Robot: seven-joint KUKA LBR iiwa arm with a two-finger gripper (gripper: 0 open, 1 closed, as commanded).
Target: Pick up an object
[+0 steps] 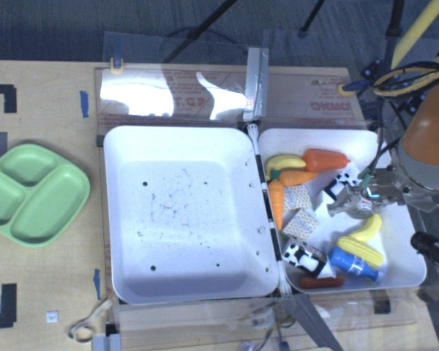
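Just below pincer [349, 199], yellow banana toy [364, 240], right bin [410, 265]

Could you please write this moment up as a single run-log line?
phase: reaching | gripper: over right bin, fingers unclear | nearest: yellow toy | held: nothing seen | left bin: untouched

Your bench [51, 93]: pale wood. Two white bins side by side, left bin [183, 210] touching right bin [395, 262]. Green divided plate [35, 194] well left of them. Blue tape strip [83, 103] near the plate.
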